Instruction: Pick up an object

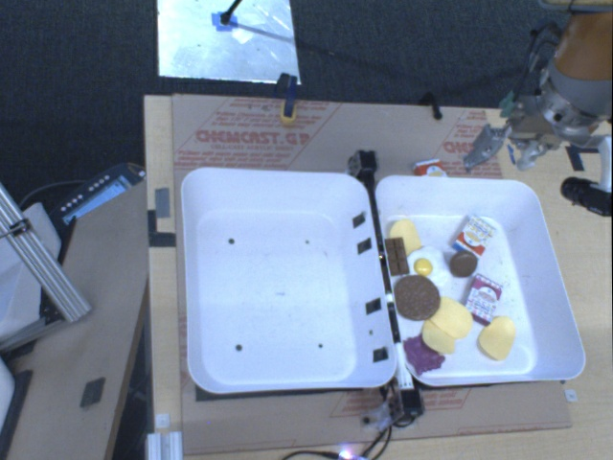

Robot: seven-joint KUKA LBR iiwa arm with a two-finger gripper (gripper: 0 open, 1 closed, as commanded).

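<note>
Poised above the worktop (316, 127) at upper right, beyond the far rim of the right bin (554, 257): end effector (506, 149), fingers spread apart and grasping nothing, well apart from every object below.

Crowded into the right bin's near and middle part, against the dividing edge: a brown chocolate bar (396, 255) lying along the left wall, a yellow piece (405, 234) just beside it, a fried egg (423, 264), a dark round cookie (418, 297), a purple item (422, 353) at the near left corner. Further right: two small red-and-white cartons (473, 235) and (484, 296) (print too small to read), a small brown disc (463, 264) between them, two more yellow lumps (447, 324) and (497, 337).

Open room along the right bin's far wall and right side. Left bin (278, 276) bare across its floor.

Readable on the brown sheet beneath the bins: "CHEMCAST GP" (252, 136) in red, repeated near the far right. Small red-and-white object (431, 168) resting outside the bins, just past the right bin's far rim.
</note>
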